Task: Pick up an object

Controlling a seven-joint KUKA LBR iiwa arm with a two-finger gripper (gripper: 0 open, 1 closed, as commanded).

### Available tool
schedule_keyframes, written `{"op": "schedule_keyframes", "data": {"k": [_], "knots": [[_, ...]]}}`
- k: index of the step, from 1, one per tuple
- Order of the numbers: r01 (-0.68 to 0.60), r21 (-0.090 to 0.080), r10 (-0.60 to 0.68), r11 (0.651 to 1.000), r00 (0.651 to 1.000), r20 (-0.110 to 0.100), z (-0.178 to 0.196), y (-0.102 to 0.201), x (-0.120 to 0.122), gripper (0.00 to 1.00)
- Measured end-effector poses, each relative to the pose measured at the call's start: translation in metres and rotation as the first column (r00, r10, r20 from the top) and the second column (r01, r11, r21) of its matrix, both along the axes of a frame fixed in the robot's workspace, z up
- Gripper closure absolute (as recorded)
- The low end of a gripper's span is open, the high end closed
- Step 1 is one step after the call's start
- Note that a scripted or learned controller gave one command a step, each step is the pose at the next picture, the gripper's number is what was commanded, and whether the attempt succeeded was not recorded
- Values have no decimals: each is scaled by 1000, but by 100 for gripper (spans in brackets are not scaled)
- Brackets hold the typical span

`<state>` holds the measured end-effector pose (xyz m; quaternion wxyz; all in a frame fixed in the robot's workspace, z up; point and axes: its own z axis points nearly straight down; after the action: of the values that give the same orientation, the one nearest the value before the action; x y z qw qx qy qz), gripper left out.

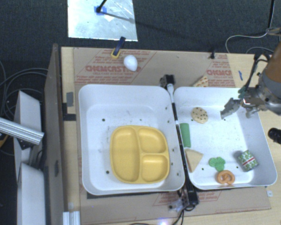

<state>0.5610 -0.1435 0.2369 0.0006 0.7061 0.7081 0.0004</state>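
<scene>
While the bench sits on dark carpet with a cardboard sheet [131,64] under it, we count two shallow white bins: left bin [91,107] with one yellow divided plastic tray [139,153], right bin [262,144] with six items. Round speckled tan cookie [199,115] lies upper-left, untouched. Gripper [230,108] hovers beside it; open or closed, we cannot tell.

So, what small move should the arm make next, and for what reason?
Probably move the gripper a little toward the cookie and lower it. It hangs above the right bin with nothing between its fingers, and the cookie is the nearest object, lying apart from the green block and the others.
</scene>
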Motion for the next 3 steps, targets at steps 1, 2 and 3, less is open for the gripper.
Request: {"op": "schedule_keyframes", "data": {"k": [1, 2, 3], "knots": [[-6, 1, 6, 1000, 1000, 1, -63, 41, 52, 0], [-3, 0, 3, 1000, 1000, -3, -158, 40, 74, 0], [-4, -1, 4, 1000, 1000, 9, -138, 40, 77, 100]]}}
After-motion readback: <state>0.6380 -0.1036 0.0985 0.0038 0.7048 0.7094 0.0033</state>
